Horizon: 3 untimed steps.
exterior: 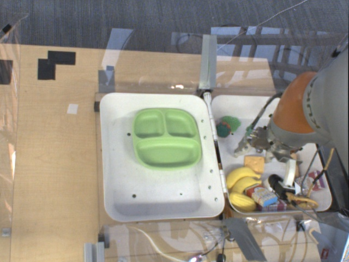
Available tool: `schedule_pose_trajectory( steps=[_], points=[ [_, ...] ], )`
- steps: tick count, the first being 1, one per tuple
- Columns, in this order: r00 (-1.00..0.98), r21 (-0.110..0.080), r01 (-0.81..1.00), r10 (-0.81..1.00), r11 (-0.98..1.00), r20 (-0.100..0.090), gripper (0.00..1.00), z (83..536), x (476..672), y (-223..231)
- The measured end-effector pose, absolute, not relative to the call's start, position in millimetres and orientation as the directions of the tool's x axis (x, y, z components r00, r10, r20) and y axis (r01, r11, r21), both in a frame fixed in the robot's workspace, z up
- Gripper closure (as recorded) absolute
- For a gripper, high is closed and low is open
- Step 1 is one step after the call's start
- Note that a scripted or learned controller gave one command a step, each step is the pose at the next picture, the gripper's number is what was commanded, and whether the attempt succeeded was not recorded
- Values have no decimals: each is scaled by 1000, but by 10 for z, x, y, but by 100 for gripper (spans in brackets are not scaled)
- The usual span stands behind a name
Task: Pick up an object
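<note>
My gripper (244, 146) hangs low over the right bin (240, 109), under the orange band of the arm (292, 111). A tan square piece (253, 162) lies just below and right of the gripper tip. To the upper left of the tip, apart from it, rests a small green toy (227, 126). Yellow bananas (242, 188) are piled at the bin's front, with a small red and blue item (266, 197) beside them. I see nothing held in the gripper.
The left bin (117, 162) holds a green divided plate (166, 137) near its middle. A metal divider (214, 141) separates the two bins. The arm's body covers the right bin's right side.
</note>
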<state>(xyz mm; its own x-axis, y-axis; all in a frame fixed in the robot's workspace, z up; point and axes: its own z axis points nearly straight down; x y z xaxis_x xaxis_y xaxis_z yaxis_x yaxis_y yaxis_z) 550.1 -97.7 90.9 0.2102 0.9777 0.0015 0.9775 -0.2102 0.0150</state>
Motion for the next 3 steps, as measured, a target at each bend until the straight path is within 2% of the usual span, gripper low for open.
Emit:
schedule_pose_trajectory(
  steps=[1,2,3],
  points=[
    [-30,25,999,1000,30,-4,0,920,5111,-1078],
    [-34,26,999,999,34,3,100,1023,5135,-1043],
    [-111,4,994,994,111,0,100,1848,5504,-748]
  ],
)
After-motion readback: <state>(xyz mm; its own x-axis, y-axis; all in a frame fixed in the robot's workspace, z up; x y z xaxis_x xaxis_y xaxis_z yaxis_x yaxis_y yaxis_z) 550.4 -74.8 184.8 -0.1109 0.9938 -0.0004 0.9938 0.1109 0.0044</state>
